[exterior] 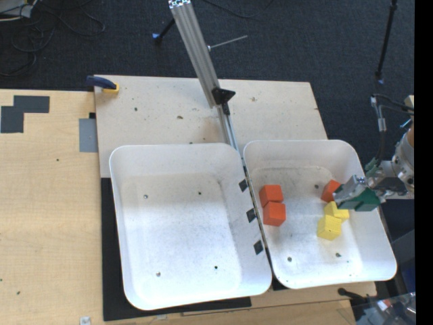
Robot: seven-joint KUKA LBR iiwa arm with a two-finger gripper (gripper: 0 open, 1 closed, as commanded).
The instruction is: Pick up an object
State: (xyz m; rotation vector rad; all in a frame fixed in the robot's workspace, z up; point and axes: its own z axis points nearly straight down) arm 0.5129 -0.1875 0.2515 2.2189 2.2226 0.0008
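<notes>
In the right bin [308, 151], the claw [346, 193] hovers low between a small orange block [330, 190] and a yellow block [336, 212]; whether it is clenched, I cannot tell. Best to centre over one block, clear of its neighbour, before closing.

Overhead, slanted, over both bins [177, 156]
</notes>
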